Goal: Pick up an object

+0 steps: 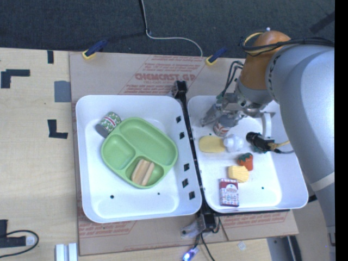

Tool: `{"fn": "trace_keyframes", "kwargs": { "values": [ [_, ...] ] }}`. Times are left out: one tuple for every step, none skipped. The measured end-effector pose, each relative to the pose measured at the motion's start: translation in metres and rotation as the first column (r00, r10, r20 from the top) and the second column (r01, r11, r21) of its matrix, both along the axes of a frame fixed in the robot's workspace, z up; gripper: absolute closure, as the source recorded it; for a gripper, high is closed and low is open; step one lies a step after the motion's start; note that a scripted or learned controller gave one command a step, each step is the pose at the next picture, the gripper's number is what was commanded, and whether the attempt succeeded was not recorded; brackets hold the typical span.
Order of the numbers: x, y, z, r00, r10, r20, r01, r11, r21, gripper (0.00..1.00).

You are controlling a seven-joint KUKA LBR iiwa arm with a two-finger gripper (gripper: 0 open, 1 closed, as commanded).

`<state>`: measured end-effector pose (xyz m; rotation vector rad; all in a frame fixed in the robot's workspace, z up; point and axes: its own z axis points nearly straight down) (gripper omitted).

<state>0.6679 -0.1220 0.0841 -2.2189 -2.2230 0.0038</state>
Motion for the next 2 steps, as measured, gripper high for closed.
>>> {"fn": "trace_keyframes", "kwargs": {
  "values": [
    [0.000,0.000,0.010,1.000,0.000,0.000,0.000,1.000,-0.001,1.00],
    [-0.017,0.072,0.106,1.000,0.006,0.007,-0.006,1.000,0.004,1.00]
  ]
}}
